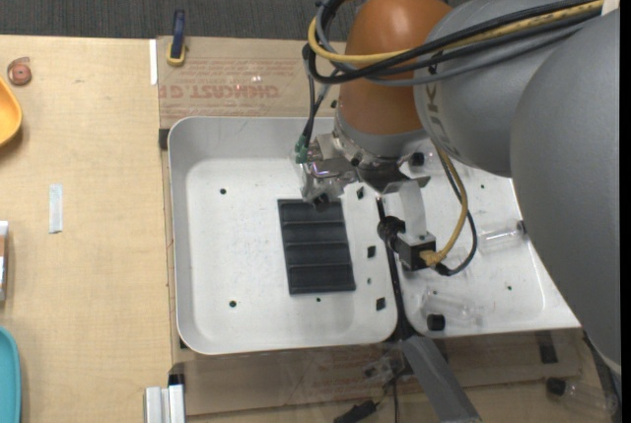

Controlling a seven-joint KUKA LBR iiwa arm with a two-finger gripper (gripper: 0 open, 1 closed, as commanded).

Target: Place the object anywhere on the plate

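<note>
A black ribbed rectangular plate [315,246] lies flat near the middle of the left white bin [212,313]. My gripper [320,182] hangs from the orange wrist band directly over the plate's far edge, low and close to it. Small metallic and green parts show at the gripper's left side [299,153]. I cannot make out any object in the gripper. The arm hides the bin floor behind and to the right of the gripper.
The right bin [513,303] is largely covered by the arm; small clear pieces [493,236] and a dark bit [436,320] lie in it. On the wooden bench to the left are an orange item [6,115], a white strip [55,209] and a blue clamp [177,35].
</note>
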